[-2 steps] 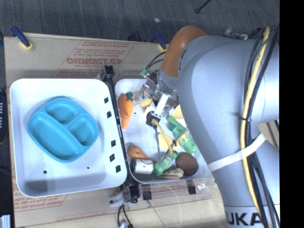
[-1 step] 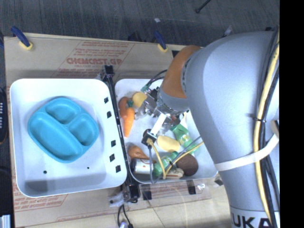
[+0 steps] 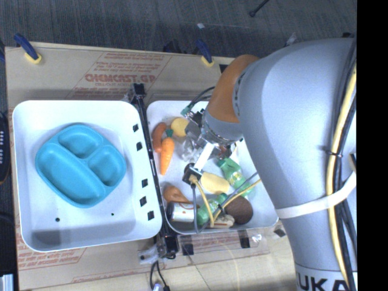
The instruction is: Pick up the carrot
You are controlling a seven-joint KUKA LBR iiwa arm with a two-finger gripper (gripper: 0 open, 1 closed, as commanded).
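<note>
Gripper: the two-finger gripper (image 3: 195, 143) hangs low over the upper middle of the right bin, below the grey arm's orange band; whether it is spread or closed cannot be told, as the metal parts blur into the clutter beneath.
Carrot: the orange tapered plastic carrot (image 3: 166, 154) lies along the right bin's left wall, thick end up and tip pointing down, just left of the gripper and not within it.
Next to the carrot: a darker orange-brown, sausage-shaped toy (image 3: 157, 134) lies touching its upper left side, and a small round yellow fruit (image 3: 179, 127) sits just above and right of it.
Lower down: an orange-tan rounded toy like a bread roll (image 3: 174, 193) rests near the left wall below the carrot's tip, with a small can lying on its side (image 3: 180, 213) under it.
Middle of the bin: a pale yellow oval piece (image 3: 214, 182) lies beside green plastic items (image 3: 230, 168), and a dark brown rounded lump (image 3: 238, 210) sits near the bottom right.
Right bin: the shallow white bin (image 3: 259, 202) holds all of these, crowded together.
Left bin: the second shallow white bin (image 3: 36, 226) holds a light blue plastic divided plate (image 3: 80, 163), well apart from the carrot.
Arm: the grey arm (image 3: 303, 138) covers the right bin's right side.
</note>
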